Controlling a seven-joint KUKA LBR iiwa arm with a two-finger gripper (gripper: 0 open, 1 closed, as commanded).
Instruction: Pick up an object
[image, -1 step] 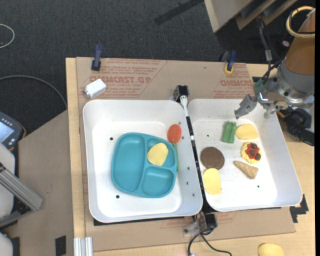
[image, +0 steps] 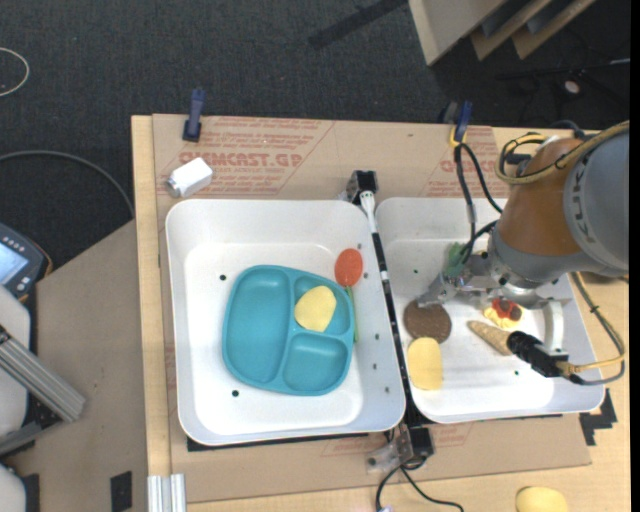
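At right of frame the grey arm hangs low over the right bin (image: 470, 400), crowded with a brown disc (image: 428, 321), yellow piece (image: 424, 362) and tan wedge (image: 491, 336), so it risks nudging things aside.

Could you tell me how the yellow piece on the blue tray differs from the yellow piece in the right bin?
The yellow piece on the blue tray is rounder; the yellow piece in the right bin is longer, more oblong. The first rests in a compartment of the blue tray in the left bin; the second lies directly on the right bin's floor, below a brown disc. Both are pale yellow.
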